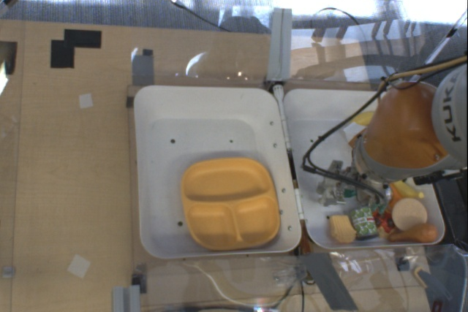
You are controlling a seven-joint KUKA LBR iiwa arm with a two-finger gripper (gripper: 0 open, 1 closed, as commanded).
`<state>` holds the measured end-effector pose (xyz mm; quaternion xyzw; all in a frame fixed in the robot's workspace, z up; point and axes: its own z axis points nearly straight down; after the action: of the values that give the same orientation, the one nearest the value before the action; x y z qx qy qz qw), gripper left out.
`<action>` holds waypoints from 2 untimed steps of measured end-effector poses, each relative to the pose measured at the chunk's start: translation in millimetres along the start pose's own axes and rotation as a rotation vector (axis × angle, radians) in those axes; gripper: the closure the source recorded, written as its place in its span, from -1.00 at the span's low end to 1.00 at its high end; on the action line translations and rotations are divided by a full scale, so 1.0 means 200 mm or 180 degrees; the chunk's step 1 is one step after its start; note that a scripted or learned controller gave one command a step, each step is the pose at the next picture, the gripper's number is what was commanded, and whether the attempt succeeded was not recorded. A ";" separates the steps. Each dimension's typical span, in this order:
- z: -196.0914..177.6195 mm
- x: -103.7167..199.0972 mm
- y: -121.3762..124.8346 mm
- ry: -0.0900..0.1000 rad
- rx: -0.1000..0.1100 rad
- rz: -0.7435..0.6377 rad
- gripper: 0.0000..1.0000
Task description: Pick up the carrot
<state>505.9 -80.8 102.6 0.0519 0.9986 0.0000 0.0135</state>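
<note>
One gripper [338, 190] is what we start from: it hangs low in the right bin [311, 157], under the grey arm [453, 113] and its orange band [406, 124], which cover much of that bin's upper right. We see metal parts and a black cable [322, 146] looping off to the left of the wrist, but whether the tool is spread or closed we cannot tell from this slant.

Just beside it, toward the bin's near edge, lies a cluster of small things. We make out a pale yellow ridged piece [340, 229], touching a green block [363, 221] to its right. Next comes something small and red [382, 219], then a round cream-coloured item [409, 213]. The carrot [417, 233], as we read the orange tapered shape, lies along the near wall in the right corner, just below the cream round, apart from the tool. A yellow piece [406, 191] shows under the band's edge.

Across the divider, the left bin [157, 157] holds a yellow compartment tray [230, 202], lying flat toward its near right.
</note>
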 end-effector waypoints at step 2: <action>-0.44 -0.08 -0.60 0.0050 -0.0008 -0.2221 1.00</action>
<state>506.5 -202.6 190.8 -0.2925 0.9562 -0.0031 0.0050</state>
